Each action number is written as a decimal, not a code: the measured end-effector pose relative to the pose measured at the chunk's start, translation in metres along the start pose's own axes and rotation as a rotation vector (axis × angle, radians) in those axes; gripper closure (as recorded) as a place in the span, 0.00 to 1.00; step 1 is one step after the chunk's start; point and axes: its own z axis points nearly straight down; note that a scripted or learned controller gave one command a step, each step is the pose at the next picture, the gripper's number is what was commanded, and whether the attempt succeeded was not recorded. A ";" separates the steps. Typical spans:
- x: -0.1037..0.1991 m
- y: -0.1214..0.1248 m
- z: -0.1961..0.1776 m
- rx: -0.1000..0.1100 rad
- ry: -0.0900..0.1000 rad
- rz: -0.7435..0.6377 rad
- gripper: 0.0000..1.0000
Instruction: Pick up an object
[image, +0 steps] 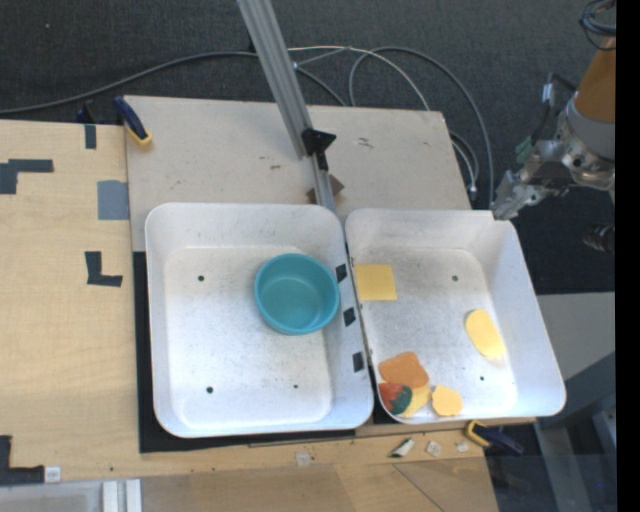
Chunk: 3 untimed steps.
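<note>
A teal bowl sits upright in the left bin, near its right wall. The right bin holds a flat yellow square at its left side, a yellow oval piece at the right, and at the front an orange piece, a small red-and-green item and a small yellow piece. My gripper hangs off the bench past the right bin's far right corner, well away from every object. Nothing shows between its fingers.
A slanted metal pole crosses the back of the bench and ends at a black clamp behind the bins. Cables loop across the dark floor at the back. A blue-and-yellow clamp grips the board's far left corner.
</note>
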 end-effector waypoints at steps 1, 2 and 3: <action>0.056 -0.001 0.014 0.008 0.003 -0.004 1.00; 0.116 0.008 0.028 0.008 0.004 -0.005 1.00; 0.180 0.018 0.034 0.007 0.004 -0.006 1.00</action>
